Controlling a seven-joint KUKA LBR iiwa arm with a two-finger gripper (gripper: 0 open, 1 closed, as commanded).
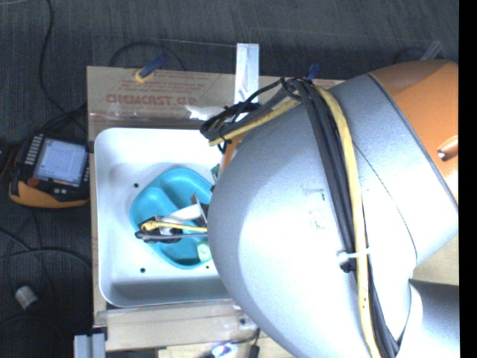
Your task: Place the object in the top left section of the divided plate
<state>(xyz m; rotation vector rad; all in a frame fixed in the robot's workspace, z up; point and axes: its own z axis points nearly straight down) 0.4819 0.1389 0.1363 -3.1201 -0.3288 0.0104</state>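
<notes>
One slim object (170, 227) lies across the blue plate (165, 192), a thin thing with a dark, scissor-like end at the left and a pale yellow shaft running to the right. Its long axis runs nearly left to right, tilted only slightly, with the dark end pointing left toward the bin's left wall. It rests in the near half of the plate, touching the plate's floor; the ridges that divide the plate are hard to trace, so I cannot tell which section it sits in.

The plate sits in the middle of the left bin (119, 274), its right side hidden under the arm (328, 222). That arm comes in from the right and covers the right part of the bin and most of what lies beyond it. A bundle of black and yellow cables (343, 177) runs down its grey shell.

Where the gripper sits is hidden by the arm's bulk, so its state cannot be told. By judgement, the object lies to the left of wherever the tool hangs, and the target section lies farther and to the left of the object, so the move would carry it away from the near rim.

A handheld pendant (52, 170) lies on the floor left of the bench.
</notes>
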